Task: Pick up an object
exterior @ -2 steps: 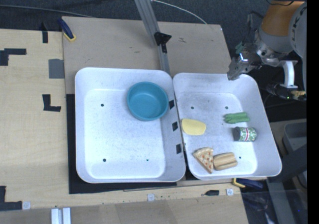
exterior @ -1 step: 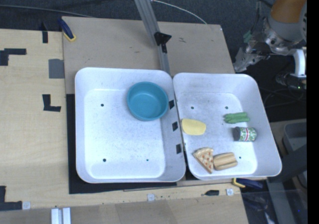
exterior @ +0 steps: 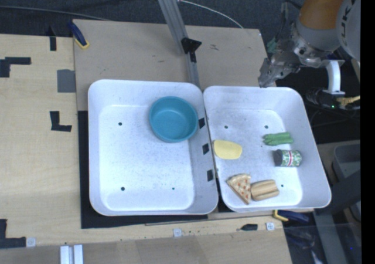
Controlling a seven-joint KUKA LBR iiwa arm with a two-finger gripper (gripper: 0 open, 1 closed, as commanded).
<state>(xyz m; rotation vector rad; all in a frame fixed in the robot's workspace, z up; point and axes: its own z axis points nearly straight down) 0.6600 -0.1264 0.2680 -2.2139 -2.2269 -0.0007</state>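
Grey gripper [exterior: 268, 76] hovers above the right bin's [exterior: 293, 95] far edge; whether it grasps anything, I cannot tell. Green toy [exterior: 278, 138] lies nearest.

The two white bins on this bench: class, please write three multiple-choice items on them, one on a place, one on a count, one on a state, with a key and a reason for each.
1. Where is the blue bowl?
A. in the left bin
B. in the right bin
C. on the bare bench

2. How many things lie in the right bin?
A. two
B. five
C. eight

3. How does the can rest?
A. upright
B. on its side
C. inside the bowl

Key: 1 A, the bowl sits near the left bin's upper right corner. 2 B, the yellow piece, green pod, can, pizza slice and bread roll. 3 B, its label wall faces up.
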